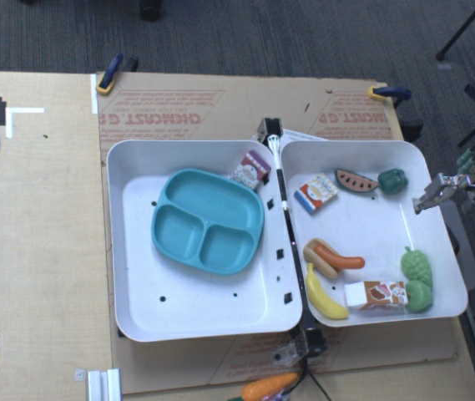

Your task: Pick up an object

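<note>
The right bin (387, 232) holds several toy foods: a small red and white carton (316, 193), a watermelon slice (356, 181), a green pepper (392, 180), a hot dog (333, 259), a banana (322, 295), a brown and white carton (376, 294) and green grapes (416, 266). My gripper (434, 195) hangs at that bin's right rim, above and to the right of the grapes and apart from every object. Nothing is seen in it.
The left bin (137, 291) holds a teal divided plate (209, 221) and a small purple and white packet (251, 170) at its back right corner. A toy carrot (270, 385) lies outside, in front of the bins. Clamps (110, 73) (391, 93) sit at the cardboard's back corners.
</note>
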